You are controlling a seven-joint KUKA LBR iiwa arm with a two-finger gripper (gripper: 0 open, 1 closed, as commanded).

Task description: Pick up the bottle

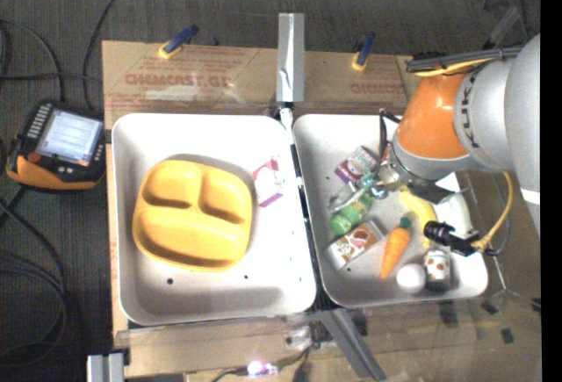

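Where claw (376, 183) descends, perhaps bottle (347, 219), carrot (394, 251).

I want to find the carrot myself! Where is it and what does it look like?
Look in the right white bin, toward its near edge. The carrot lies there tilted, between a small carton and a little can. It is the long orange pointed thing with a green top.

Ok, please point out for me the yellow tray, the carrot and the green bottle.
yellow tray (193, 213), camera view, on the ridge between its compartments, in the left bin.
carrot (394, 251), camera view, on the middle of its orange body.
green bottle (346, 219), camera view, on its green body, right bin.
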